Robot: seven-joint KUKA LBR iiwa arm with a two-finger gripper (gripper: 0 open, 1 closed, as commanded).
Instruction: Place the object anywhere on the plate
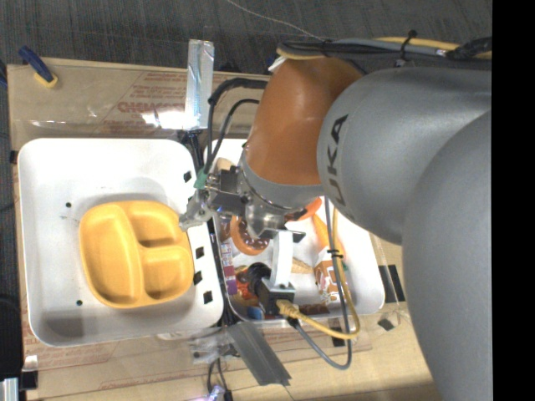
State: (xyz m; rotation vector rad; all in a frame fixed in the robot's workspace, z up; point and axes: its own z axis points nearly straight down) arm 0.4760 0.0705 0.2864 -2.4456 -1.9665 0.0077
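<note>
Jaws' state unreadable beneath the glossy arm (pixel 376 140); moulded yellow plate (pixel 134 253) sits apart.

The grey arm (pixel 418 165) reaches in from the right, its bulk covering most of the right-hand bin (pixel 368 261). Its orange band (pixel 292 124) sits above the wrist, which points down toward that bin's left edge. The gripper (pixel 251 224) hangs low there, beside the wall between the two bins.

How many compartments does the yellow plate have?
3. The yellow plate in the left bin shows one long compartment on its left side and two smaller ones on its right.
</note>
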